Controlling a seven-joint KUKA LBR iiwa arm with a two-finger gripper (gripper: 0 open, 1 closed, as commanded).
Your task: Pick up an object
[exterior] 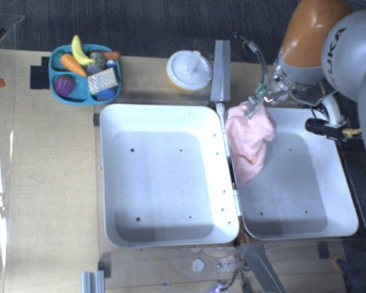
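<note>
on the far left a blue divided tray (pixel 84 96) is sitting on the bench (pixel 43 182), carrying toy food: a banana (pixel 79 51), a carrot (pixel 72 64) and a few smaller pieces too small to name. moving right, a white lidded container (pixel 190 71) is standing behind the bins. the left bin (pixel 110 176) is lying next to it with nothing to pick inside.

just past the divider, the pink cloth (pixel 250 140) is hanging in the near-left corner region of the right bin (pixel 317 224), its long axis running top to bottom, its lower end drooping toward the bin floor beside the dividing wall. its top edge is bunching up right at the gripper (pixel 256 105), so the cloth is lying directly below and slightly left of the fingertips. the fingers are looking pinched together on that upper fold, with fabric showing between them, so i am judging the gripper closed on the cloth, though the tips are small and partly blurred.

the coming move is turning on a straight lift: the cloth is trailing downward from the grip.

whether the lower end is resting on the floor is hard to tell. the wrist and orange band are covering the bin's rear corner.
</note>
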